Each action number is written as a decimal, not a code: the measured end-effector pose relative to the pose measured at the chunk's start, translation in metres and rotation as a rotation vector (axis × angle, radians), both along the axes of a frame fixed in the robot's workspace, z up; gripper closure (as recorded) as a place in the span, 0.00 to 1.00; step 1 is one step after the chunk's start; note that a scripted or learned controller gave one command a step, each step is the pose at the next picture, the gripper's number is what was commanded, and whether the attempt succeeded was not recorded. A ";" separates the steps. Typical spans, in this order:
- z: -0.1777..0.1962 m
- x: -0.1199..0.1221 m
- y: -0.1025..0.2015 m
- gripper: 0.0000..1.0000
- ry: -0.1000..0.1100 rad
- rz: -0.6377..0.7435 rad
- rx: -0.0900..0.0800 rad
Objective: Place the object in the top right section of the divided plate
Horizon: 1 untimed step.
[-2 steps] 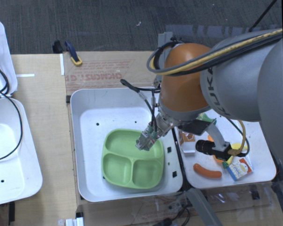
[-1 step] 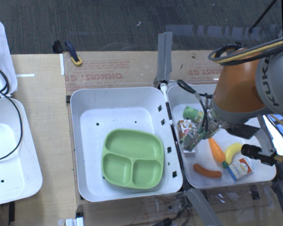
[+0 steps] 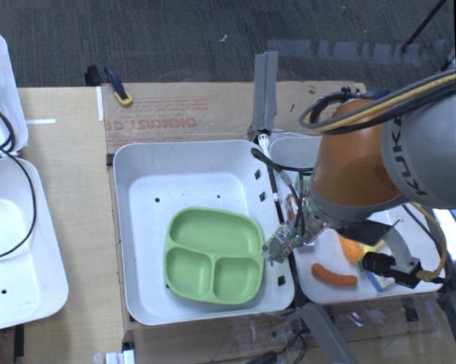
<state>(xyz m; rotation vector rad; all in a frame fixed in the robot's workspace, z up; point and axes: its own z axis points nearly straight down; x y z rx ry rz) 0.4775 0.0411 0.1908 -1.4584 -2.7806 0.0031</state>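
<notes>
A light green divided plate (image 3: 209,232) lies in the left bin (image 3: 139,219), with one wide section at the far side and two smaller sections at the near side. All three sections look bare. My gripper (image 3: 280,245) hangs low over the wall between the two bins, just right of the plate's right rim. The wrist and cables blur it, so I cannot make out anything held in it. In the right bin (image 3: 323,288) lie a red-orange sausage (image 3: 335,275) and an orange piece (image 3: 352,250), partly hidden under the arm.
The orange and grey arm (image 3: 363,171) covers most of the right bin. A small blue item (image 3: 376,283) lies beside a black fitting at that bin's near right. Another white tray with black cables (image 3: 11,225) stands at the far left.
</notes>
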 end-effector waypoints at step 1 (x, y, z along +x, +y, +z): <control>0.016 0.007 -0.006 1.00 -0.001 -0.010 0.000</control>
